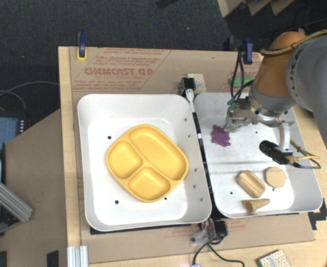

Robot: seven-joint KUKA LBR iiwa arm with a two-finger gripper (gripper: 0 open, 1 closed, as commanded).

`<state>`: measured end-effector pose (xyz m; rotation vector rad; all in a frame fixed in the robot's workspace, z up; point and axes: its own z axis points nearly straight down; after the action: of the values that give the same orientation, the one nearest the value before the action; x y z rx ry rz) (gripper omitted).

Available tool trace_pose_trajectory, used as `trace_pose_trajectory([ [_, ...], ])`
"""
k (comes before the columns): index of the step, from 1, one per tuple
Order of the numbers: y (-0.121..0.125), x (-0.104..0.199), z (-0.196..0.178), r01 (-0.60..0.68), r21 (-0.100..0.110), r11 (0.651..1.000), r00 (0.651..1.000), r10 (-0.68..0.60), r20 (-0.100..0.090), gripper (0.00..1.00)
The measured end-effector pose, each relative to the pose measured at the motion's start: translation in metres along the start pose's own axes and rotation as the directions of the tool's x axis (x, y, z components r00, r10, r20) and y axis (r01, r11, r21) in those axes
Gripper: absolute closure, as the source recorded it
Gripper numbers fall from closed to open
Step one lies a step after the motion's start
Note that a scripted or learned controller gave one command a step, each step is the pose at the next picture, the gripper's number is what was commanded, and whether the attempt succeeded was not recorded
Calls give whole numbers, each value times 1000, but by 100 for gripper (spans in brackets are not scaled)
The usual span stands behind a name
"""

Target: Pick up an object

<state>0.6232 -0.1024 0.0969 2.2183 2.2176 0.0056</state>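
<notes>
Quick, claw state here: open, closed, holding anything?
Claw: cannot be told from this view; it hangs over the right bin, close to the purple object.

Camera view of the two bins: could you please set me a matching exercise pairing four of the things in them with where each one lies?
Things
1. yellow divided tray
2. purple item
3. tan roll
4. tan cone

Places
A. lowest in the view, by the near rim of the right bin
B. middle of the left bin
C. right bin, just below and left of the gripper
D. right bin, next to the round tan disc

Pairs: 1-B, 2-C, 3-D, 4-A
</notes>
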Motion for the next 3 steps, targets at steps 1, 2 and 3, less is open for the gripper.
trace_pose_trajectory([
  [1,0,0,1,0,1,1000,1000,0,0,0],
  [2,-23,9,13,-1,11,1000,1000,1,-2,0],
  [3,-22,9,2,-2,5,1000,1000,2,-1,100],
])
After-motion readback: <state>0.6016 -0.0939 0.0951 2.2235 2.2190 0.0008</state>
